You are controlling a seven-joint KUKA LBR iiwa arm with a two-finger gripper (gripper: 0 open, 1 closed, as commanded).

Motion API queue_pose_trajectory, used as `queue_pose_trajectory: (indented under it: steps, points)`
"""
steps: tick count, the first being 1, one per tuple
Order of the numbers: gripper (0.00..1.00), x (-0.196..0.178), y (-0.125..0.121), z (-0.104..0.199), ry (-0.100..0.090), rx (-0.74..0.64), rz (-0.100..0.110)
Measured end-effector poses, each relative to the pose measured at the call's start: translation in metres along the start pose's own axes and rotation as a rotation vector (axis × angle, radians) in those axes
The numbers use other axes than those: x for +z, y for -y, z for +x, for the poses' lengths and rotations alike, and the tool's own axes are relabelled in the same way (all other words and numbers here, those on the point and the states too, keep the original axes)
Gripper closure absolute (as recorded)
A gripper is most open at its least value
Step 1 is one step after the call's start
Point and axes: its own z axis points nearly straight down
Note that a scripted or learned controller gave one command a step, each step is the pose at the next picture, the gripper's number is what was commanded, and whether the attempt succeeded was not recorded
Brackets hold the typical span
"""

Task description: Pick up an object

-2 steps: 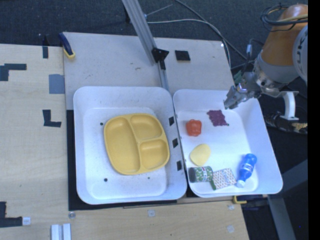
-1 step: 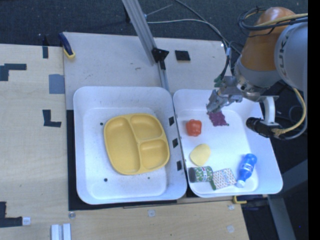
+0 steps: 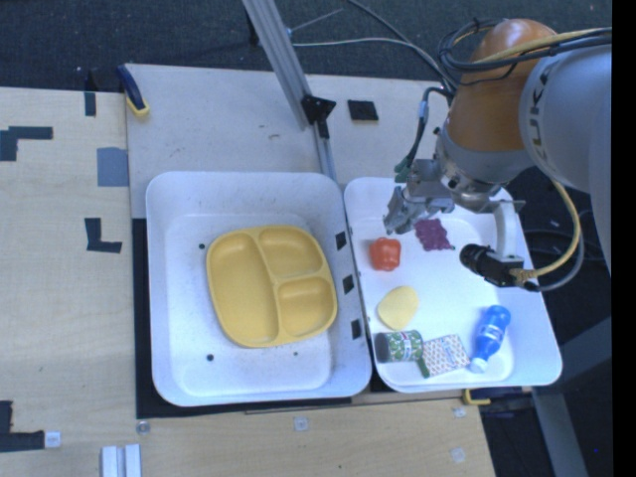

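A grey robot arm (image 3: 556, 97) with an orange band reaches in from the right of the frame, its gripper (image 3: 405, 212) poised at the upper left of the right-hand white bin (image 3: 527, 351). How far the gripper stands open cannot be told from this angle, and nothing can be seen held in it. Just below the gripper sits a small red-orange object (image 3: 386, 254); a purple piece (image 3: 433, 234) lies just to the right of it, close under the arm's wrist. Lower in the same bin rest a pale yellow rounded object (image 3: 398, 307), a green-labelled can (image 3: 399, 346) lying on its side, a patterned packet (image 3: 444, 355) beside it, and a blue bottle (image 3: 488, 335) near the lower right corner. The left-hand white bin (image 3: 179, 366), at centre frame, holds a yellow divided tray (image 3: 270, 284). Both bins sit side by side on the pale surface (image 3: 60, 266), which is marked with dark tape.
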Motion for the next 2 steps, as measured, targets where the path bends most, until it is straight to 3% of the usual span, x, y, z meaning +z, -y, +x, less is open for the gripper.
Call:
queue_pose_trajectory:
  steps: [2]
  points:
    - [1.0, 0.008, 0.042, 0.102, 0.001, 0.0, 0.003]
